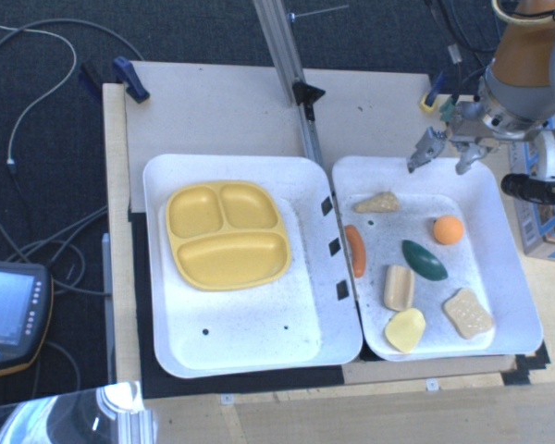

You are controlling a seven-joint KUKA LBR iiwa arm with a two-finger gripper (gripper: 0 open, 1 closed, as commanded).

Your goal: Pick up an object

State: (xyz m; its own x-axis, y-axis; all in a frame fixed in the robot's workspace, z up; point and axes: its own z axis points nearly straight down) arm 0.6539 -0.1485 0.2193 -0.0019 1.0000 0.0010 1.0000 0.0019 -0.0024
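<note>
My gripper [441, 156] hangs open above the far edge of the right bin [509, 239], with nothing between its fingers. Below it in that bin lie a tan crumbly piece [377, 203], an orange ball [449, 230], a dark green oval [424, 260], an orange-red sausage [355, 250], a beige roll [399, 288], a yellow wedge [405, 330] and a tan cracker [467, 313]. The tan piece is nearest the gripper, a little to its left and nearer the camera.
The left bin [250, 340] holds a yellow divided plate [228, 234]. A metal pole [282, 35] slants over the bench between the bins. Cables and a tablet [9, 313] lie left of the bench.
</note>
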